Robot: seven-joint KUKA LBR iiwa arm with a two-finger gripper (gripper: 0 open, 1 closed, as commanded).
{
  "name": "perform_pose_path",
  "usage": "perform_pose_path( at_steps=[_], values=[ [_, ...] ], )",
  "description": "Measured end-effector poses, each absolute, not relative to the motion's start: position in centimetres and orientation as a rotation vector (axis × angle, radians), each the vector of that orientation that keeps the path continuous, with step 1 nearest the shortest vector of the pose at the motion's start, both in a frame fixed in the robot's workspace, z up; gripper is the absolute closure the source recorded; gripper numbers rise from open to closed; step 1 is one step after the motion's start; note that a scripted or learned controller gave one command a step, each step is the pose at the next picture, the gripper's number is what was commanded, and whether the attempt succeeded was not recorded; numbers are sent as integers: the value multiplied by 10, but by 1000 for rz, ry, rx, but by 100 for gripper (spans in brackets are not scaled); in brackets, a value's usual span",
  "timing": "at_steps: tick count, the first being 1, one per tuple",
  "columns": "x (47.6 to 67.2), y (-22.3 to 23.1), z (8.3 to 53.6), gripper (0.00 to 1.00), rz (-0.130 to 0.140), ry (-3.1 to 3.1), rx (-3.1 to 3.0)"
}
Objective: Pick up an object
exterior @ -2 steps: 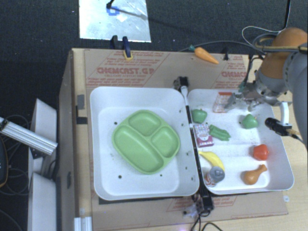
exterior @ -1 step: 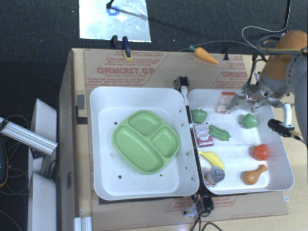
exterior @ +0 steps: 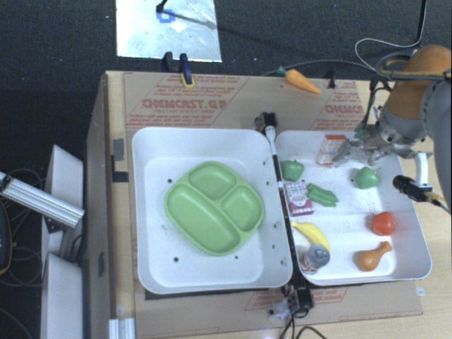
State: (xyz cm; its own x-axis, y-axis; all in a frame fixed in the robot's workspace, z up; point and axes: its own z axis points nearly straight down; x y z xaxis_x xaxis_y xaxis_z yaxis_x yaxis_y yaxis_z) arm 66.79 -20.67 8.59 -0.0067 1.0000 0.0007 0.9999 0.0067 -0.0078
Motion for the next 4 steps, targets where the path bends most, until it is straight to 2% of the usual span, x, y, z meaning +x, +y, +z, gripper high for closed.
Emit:
perform_pose_path(
  at_steps=[4],
  values=[
    [668, -207, 86, 0, 8, -2225, -2209]
  ],
)
